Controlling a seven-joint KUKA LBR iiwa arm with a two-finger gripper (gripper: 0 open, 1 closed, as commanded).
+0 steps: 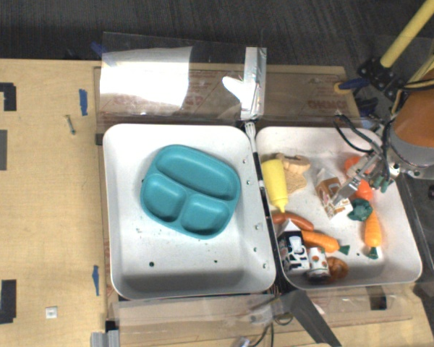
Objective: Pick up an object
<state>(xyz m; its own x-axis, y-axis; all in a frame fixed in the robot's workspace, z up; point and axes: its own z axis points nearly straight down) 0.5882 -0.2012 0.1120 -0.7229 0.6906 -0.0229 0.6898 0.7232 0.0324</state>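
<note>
A small brown-and-white packet-like toy is lying near the middle of the right white bin, and it looks like the nearest candidate for the pick, since the gripper is hanging just beside it toward the bin's right rim. Whether the tool is apart or together I cannot tell, because wires and grey hardware are blurring its tip. Around the packet, things are crowding close: a green toy piece and an orange plastic carrot are sitting by the right rim, a yellow plastic bottle shape is lying along the left rim, and a long orange carrot and a black-and-white can are lying toward the near left corner. In the left white bin, a teal divided plastic plate is resting in the middle. The likely trouble is this clutter: a descent slightly off could be pinching two toys together, or nudging the packet sideways so the grasp is closing on nothing.
</note>
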